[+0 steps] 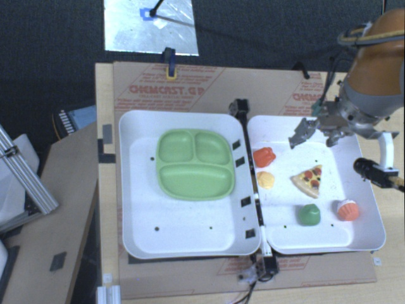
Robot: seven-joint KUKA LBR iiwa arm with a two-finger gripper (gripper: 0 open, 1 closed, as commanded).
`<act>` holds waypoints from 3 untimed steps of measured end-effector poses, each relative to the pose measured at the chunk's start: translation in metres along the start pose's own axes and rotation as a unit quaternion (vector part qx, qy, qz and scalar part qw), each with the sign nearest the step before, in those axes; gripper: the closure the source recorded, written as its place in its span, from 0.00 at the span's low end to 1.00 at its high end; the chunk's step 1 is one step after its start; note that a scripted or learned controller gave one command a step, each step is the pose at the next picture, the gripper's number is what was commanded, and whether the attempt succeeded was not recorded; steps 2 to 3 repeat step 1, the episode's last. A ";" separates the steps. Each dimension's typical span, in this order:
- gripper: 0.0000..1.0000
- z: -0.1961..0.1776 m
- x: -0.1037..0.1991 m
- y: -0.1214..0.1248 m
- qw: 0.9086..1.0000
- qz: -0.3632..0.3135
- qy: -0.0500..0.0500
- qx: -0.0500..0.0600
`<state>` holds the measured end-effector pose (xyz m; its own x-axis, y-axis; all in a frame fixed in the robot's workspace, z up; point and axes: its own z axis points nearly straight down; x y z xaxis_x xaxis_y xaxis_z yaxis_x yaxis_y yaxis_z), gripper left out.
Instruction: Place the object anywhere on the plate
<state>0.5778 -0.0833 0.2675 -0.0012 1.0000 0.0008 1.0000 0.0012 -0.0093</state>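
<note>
The grey arm with its orange band enters from the right and is cut off by the top and right edges, so only its wrist and the two-finger gripper (316, 133) are seen whole. The gripper hangs over the far edge of the right white bin (367, 239); its two dark fingers stand apart, one toward the bin's middle and one toward its right side, with nothing between them. A black fitting sits at the right bin's right edge, partly cut off and too dark to identify.

In the right bin, a small orange-red toy (264, 156) lies near the left wall, and a small yellow toy (266, 180) lies just in front of it; their shapes are too blurred to name. A toy pizza slice (309, 180) lies near the bin's middle. A round green toy (309, 215) sits toward the near edge, and an orange-and-white toy (347, 210) sits toward the near right corner.

The pale green three-compartment plastic plate (195, 164) rests in the middle of the left white bin (136, 233), nothing on it.

Both bins sit on a sheet of brown printed cardboard (209, 84) on the bench. Beyond it lie dark flooring and a shiny silver sheet (150, 18) near the top edge.
</note>
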 end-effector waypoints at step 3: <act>0.00 -0.006 0.000 0.002 1.000 -0.001 0.000 -0.005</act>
